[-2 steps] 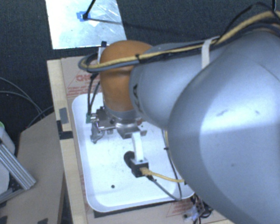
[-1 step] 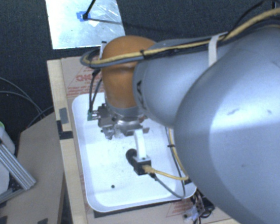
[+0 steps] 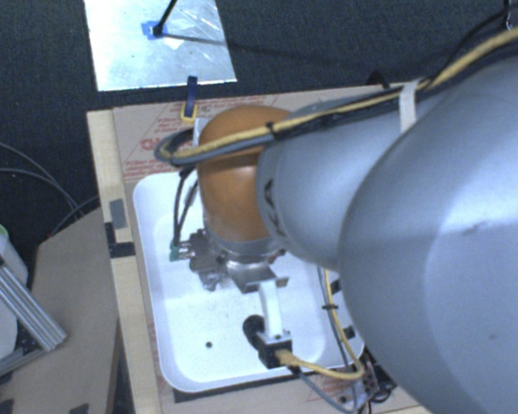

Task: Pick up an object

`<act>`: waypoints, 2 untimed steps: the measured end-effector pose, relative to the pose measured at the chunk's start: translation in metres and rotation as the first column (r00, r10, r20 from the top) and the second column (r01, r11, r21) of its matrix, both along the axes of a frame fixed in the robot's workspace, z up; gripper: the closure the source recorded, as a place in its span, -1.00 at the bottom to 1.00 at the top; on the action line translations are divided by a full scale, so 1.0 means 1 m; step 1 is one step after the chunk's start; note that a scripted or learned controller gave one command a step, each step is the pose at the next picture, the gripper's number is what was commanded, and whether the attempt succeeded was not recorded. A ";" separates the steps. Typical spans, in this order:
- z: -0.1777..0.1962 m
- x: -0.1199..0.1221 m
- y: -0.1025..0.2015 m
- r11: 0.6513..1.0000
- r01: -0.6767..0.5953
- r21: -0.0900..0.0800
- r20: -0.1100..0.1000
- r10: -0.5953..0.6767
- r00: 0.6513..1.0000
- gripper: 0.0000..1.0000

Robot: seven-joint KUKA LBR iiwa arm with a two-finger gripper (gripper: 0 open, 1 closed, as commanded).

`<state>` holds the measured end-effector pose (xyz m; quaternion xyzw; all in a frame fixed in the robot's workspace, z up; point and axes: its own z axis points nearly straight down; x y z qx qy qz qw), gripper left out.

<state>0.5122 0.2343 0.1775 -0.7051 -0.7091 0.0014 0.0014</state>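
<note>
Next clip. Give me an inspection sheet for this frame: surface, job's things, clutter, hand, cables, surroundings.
Surface: white bin on a brown board; the arm covers the bench's right side.
Job's things: one small dark speck on the bin floor, too small to identify.
Clutter: nothing seen.
Grippers: hand low over the bin, below the orange band; open or shut cannot be told.
Cables: yellow cable by the bin's near corner; black cables on the floor at left.
Surroundings: dark carpet; shiny sheet beyond the bench; metal frame at left.
</note>
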 end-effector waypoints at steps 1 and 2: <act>0.011 0.003 0.000 1.000 -0.002 0.001 0.004 0.002 1.000 1.00; 0.068 -0.026 0.001 1.000 -0.001 0.004 0.008 0.001 1.000 1.00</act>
